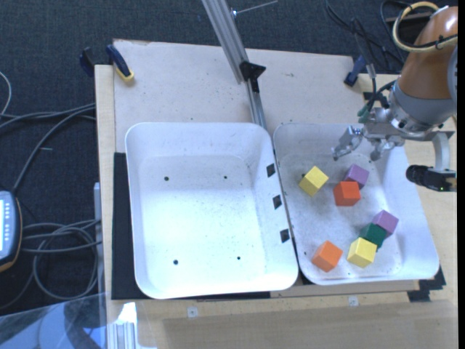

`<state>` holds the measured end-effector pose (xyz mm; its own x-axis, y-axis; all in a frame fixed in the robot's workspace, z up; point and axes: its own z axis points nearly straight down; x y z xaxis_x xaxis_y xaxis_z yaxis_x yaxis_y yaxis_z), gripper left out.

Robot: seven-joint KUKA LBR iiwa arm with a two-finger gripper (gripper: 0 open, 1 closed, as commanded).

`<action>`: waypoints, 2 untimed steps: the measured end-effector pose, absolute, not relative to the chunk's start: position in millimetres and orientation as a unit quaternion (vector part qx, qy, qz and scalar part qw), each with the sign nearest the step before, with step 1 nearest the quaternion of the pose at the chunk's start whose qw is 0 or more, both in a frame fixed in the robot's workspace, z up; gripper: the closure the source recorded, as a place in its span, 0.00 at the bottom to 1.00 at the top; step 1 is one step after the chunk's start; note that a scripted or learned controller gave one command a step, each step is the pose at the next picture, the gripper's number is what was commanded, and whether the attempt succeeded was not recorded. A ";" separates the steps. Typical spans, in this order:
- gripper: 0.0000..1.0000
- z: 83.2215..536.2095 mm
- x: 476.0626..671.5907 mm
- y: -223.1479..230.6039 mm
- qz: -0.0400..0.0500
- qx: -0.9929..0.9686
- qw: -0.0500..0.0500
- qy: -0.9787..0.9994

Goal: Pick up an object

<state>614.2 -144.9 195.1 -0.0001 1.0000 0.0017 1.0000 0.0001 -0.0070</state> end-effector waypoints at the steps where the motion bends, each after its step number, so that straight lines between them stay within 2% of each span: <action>1: 0.00 141.9 610.8 -134.0 0.002 -0.707 0.003 -0.707; 2: 0.00 121.1 617.3 -135.7 -0.005 -0.707 -0.009 -0.708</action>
<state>617.3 -135.7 121.1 -0.0014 1.0000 -0.0050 0.9998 0.0015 0.0202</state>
